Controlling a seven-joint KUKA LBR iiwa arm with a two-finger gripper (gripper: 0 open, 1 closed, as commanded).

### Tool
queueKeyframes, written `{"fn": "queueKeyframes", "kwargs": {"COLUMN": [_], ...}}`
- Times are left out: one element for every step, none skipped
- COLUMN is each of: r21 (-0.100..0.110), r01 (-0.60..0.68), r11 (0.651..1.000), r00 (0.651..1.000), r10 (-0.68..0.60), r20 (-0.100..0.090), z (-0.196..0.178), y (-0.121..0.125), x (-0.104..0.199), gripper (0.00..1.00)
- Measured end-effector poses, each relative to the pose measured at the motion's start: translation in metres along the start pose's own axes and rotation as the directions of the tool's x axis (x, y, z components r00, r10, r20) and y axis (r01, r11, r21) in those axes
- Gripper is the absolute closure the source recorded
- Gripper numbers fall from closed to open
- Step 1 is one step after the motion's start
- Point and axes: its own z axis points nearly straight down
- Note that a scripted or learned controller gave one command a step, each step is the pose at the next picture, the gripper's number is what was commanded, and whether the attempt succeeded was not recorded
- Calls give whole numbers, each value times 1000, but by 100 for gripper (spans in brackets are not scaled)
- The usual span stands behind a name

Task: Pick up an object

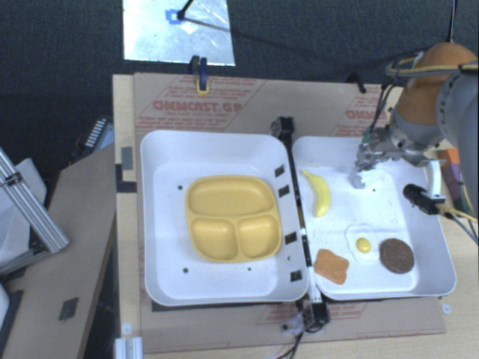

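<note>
Camera view: two white bins sit side by side on a cardboard sheet. The left bin (161,223) holds a yellow divided plate (230,217) near its middle. The right bin (430,256) is the landmark here. A banana (319,191) lies by that bin's left wall, towards its far end. A fried egg (362,242) lies near the bin's centre, a little towards the near edge. A brown round patty (396,254) rests just right of the egg, and an orange nugget (331,265) lies in the bin's near left corner. The arm (426,96) reaches in over the bin's far right corner. Its gripper (359,176) hangs low over the far part of the bin floor, right of the banana and apart from it. Whether the pincer is apart or together cannot be told, and nothing shows between its tips.
</note>
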Motion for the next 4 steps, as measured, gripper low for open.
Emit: {"fn": "queueKeyframes", "kwargs": {"r21": [22,21,21,26], "r01": [1,2,2,2], "r11": [1000,1000,1000,1000], "r00": [1000,1000,1000,1000], "r10": [0,-2,-2,-2], "r20": [-13,-12,-12,-13], "z": [-46,-90,-134,-129], "y": [-1,0,5,-23], "x": [5,6,8,42], "gripper": [100,100,100,100]}}
